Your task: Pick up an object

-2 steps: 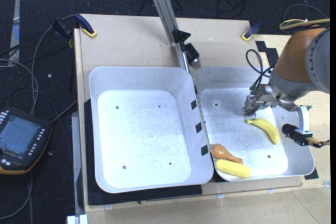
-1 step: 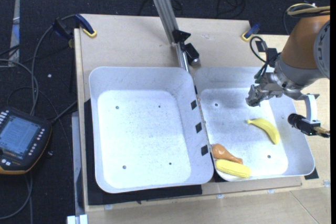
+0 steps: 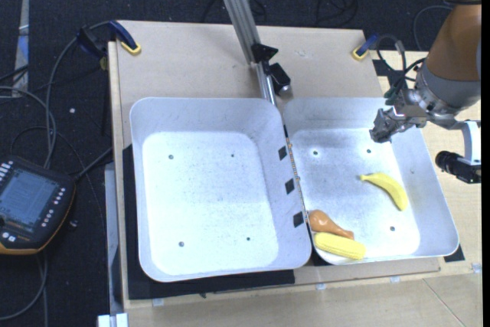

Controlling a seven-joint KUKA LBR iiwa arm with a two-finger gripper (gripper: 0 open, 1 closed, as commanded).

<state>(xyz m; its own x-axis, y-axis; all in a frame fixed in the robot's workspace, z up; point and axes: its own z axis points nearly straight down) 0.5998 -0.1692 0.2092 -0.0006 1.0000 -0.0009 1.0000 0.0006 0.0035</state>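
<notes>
A yellow banana (image 3: 386, 188) lies in the right bin (image 3: 429, 188), towards its right half, curved and resting on the bin floor. At the near edge of the same bin sit two more things side by side: an orange-brown pear-like piece (image 3: 329, 223), and just below it, touching or nearly so, a yellow corn cob (image 3: 340, 246) lying crosswise against the front rim.

The hand (image 3: 382, 126) hangs over the far right part of the right bin, well apart from the banana and farther still from the other two pieces. It is dark and small in the view; whether its tips are spread or together cannot be told, and nothing can be seen in its grip. Above it the grey wrist rises to the orange band (image 3: 458, 27).

The left bin (image 3: 153, 165) stands beside the right one on the tabletop (image 3: 199, 57). No writing or labels can be read on anything.
</notes>
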